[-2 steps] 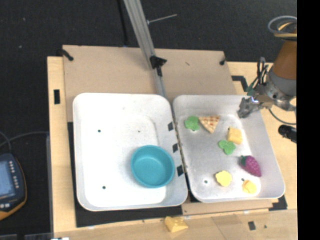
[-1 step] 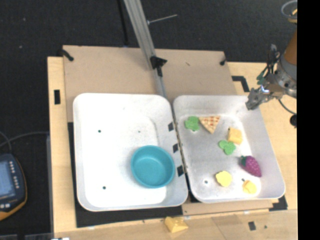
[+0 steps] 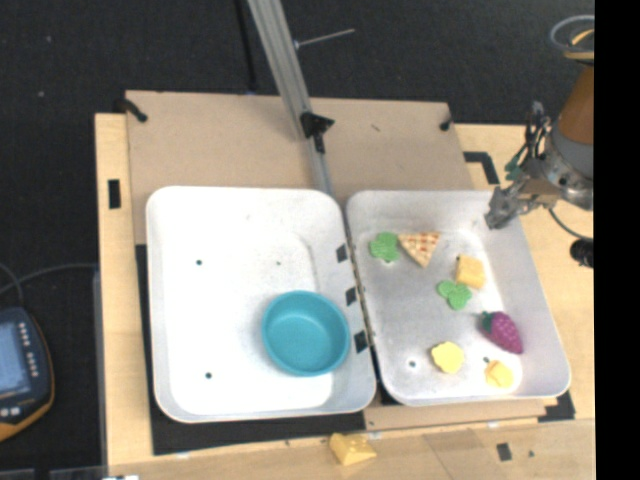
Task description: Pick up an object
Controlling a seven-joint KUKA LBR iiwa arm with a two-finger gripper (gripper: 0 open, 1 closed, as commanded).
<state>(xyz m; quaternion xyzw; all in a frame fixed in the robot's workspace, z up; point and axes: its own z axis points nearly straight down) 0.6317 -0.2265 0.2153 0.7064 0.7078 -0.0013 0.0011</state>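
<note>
Yellow cheese wedge is lying at the bench's front edge, outside both bins. Your pincer is hovering over the right bin's back-right rim; grip unreadable. Toys are crowding, so you're risking a miss beside the yellow block.

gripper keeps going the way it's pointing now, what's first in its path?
The gripper points down and toward the view's left, over the right bin's far right corner. Its first contact would probably be bare bin floor near that rim, short of the yellow block. Depth is hard to judge from a single view.
</note>
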